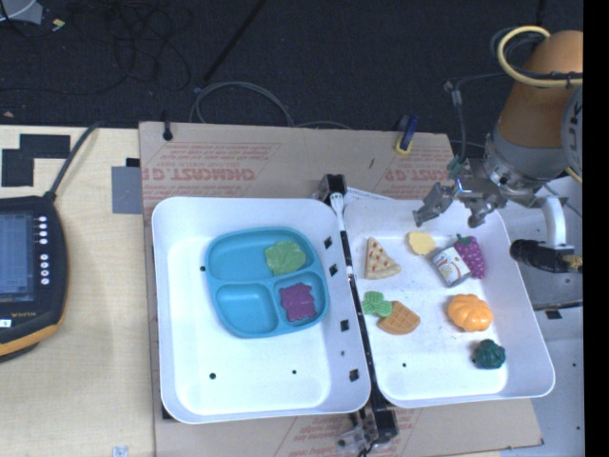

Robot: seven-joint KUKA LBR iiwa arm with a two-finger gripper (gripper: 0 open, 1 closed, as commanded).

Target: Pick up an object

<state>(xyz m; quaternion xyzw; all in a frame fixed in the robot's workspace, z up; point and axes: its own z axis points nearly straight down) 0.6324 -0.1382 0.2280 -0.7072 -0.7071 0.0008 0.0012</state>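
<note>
White plastic forms both shallow bins on the bench. We record the right bin point(533, 369) as holding the loose toy foods: a pizza slice point(381, 258) near the divider, a yellow piece point(422, 243), a small can point(449, 267) touching a bunch of purple grapes point(471, 255), an orange pumpkin point(469, 312), a dark green broccoli point(489, 354) towards the near corner, and a green leafy piece point(376, 304) touching a waffle-like wedge point(399, 319). We note the gripper point(460, 205) over the far edge of this bin, above the yellow piece and the grapes; its fingers stand spread apart with nothing between them. We see the left bin point(190, 369) bearing a blue compartment tray point(233, 265), with a green item point(285, 255) in its far right compartment and a magenta item point(299, 302) in its near right compartment. We also note a teach pendant point(24, 269) lying left of the bins.
</note>
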